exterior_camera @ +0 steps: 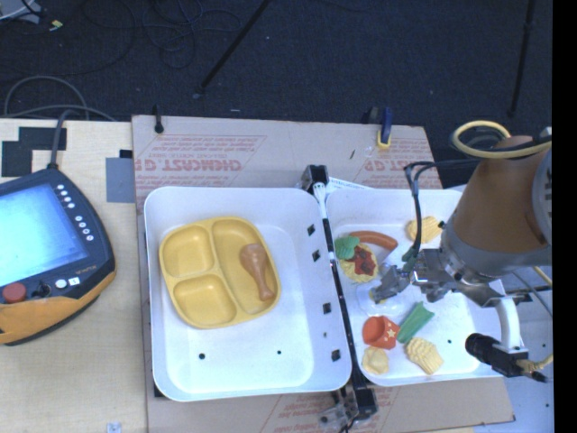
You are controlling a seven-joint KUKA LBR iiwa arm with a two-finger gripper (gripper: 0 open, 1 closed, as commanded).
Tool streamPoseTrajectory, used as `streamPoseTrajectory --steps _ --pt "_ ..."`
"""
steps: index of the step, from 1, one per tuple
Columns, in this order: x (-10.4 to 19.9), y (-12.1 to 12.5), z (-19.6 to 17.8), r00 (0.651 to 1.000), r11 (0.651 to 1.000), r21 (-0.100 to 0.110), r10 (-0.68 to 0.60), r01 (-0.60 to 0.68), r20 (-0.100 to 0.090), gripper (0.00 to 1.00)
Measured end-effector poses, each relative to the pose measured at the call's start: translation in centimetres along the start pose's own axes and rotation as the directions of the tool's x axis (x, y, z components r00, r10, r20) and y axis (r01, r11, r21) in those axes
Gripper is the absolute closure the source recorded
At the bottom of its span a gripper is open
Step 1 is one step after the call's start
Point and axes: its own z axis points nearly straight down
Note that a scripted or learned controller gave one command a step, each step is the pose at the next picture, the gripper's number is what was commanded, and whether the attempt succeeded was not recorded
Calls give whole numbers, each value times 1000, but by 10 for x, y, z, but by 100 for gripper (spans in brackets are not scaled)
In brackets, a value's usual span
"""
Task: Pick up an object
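My gripper (389, 289) hangs low over the middle of the right bin (383, 213), its grey fingers pointing left. Several toy foods lie around it: a red sausage (370, 239) and a yellow-red-green piece (360, 264) just up-left of the fingertips, a red pepper (380, 331) and a green block (416, 321) below it, a ridged yellow piece (425, 355) and a small yellow piece (376, 361) near the front rim, another yellow item (424, 230) at the back. I see nothing between the fingers.
The left bin (180, 359) holds a yellow divided plate (194, 251) with a brown chicken drumstick (258, 269) in its right compartment. A teach pendant (45, 242) lies on the bench at far left. A blue clamp (386, 124) stands on the cardboard's back edge.
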Motion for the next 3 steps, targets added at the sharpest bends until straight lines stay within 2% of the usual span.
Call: streamPoseTrajectory --steps 1,2,3 --pt "84 -18 -180 1000 1000 -21 -10 10 -3 0" --pt "80 -19 -181 1000 1000 0 -4 4 2 100" --pt "138 -20 -222 1000 1000 -6 -6 6 0 100"
